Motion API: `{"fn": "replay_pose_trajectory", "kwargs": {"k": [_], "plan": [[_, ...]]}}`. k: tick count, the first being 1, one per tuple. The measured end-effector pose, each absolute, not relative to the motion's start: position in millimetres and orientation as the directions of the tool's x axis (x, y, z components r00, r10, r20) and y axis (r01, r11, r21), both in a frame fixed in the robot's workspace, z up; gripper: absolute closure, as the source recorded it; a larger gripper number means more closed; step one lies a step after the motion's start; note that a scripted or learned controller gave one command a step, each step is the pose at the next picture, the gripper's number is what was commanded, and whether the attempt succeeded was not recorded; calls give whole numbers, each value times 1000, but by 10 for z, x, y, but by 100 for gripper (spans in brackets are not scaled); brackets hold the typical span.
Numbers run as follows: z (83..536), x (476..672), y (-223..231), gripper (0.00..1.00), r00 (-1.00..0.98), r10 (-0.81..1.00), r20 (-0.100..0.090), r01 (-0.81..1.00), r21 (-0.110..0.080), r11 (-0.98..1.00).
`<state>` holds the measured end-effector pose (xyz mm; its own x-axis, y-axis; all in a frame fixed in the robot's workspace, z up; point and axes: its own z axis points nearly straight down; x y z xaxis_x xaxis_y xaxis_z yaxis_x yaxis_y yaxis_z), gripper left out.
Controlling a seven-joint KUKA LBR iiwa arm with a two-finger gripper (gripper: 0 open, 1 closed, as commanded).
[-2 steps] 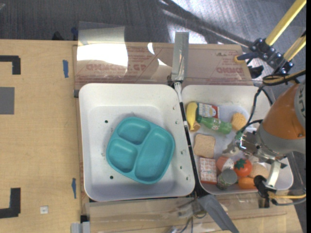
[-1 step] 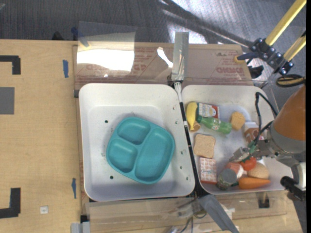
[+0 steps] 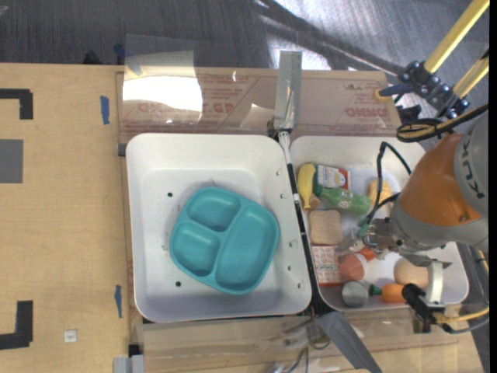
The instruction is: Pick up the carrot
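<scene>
The carrot (image 3: 393, 291) is small and orange with a green end, and it lies near the front edge of the right bin (image 3: 458, 286). It sits between a grey lump (image 3: 354, 292) and a tan ball (image 3: 409, 273). My gripper (image 3: 367, 235) hangs low over the middle of the right bin, up and to the left of the carrot and apart from it. The arm's grey and orange wrist (image 3: 435, 200) covers the bin's right part.
The right bin also holds a banana (image 3: 307, 183), a green bottle-like item (image 3: 347, 201), a red and white packet (image 3: 332, 177), a brown slice (image 3: 324, 226) and a red round piece (image 3: 353, 266). A teal divided plate (image 3: 225, 239) lies in the left bin (image 3: 147, 169).
</scene>
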<state>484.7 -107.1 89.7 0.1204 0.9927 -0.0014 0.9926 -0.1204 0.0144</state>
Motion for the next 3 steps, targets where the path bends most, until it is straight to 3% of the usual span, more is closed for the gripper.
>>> {"fn": "replay_pose_trajectory", "kwargs": {"k": [1,2,3], "plan": [[891,5347,-1606,0,493,870,14,870,-5,-493],[878,5996,-1538,0,526,851,4,851,4,-526],[892,6288,-1721,0,373,928,26,926,-72,-370]]}}
